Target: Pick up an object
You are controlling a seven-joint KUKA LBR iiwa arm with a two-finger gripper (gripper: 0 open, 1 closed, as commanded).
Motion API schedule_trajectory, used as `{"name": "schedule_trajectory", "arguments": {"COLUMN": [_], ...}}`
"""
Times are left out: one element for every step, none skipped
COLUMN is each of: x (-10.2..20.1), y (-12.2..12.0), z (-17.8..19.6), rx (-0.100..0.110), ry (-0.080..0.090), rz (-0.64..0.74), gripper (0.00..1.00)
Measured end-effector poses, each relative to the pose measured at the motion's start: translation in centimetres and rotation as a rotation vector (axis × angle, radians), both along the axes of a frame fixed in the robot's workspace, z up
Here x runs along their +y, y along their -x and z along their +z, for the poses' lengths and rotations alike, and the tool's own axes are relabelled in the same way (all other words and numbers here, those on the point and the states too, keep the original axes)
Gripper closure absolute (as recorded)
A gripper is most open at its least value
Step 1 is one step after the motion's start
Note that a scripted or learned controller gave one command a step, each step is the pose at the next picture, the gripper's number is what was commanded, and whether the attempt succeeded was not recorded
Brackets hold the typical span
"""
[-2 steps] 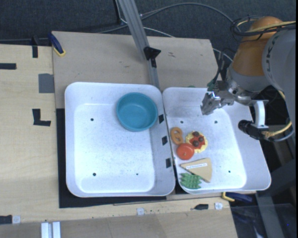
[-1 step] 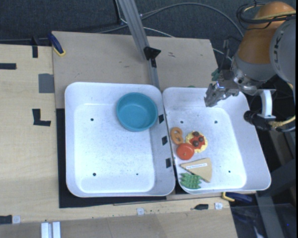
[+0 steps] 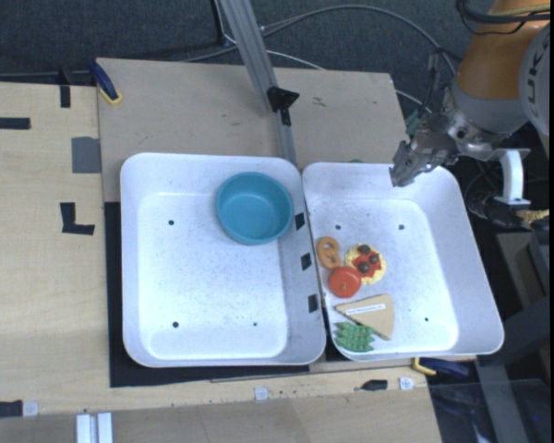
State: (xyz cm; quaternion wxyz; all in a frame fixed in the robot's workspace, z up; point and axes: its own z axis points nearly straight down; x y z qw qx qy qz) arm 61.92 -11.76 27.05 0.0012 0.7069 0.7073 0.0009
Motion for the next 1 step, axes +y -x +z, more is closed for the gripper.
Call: {"name": "schedule_trajectory", "arguments": {"x": [5.59], "y": [2.50], "z": [-0.65], "rx": [0.004], "ry": [-0.001], "rz": [0.004], "gripper": [1.00]}}
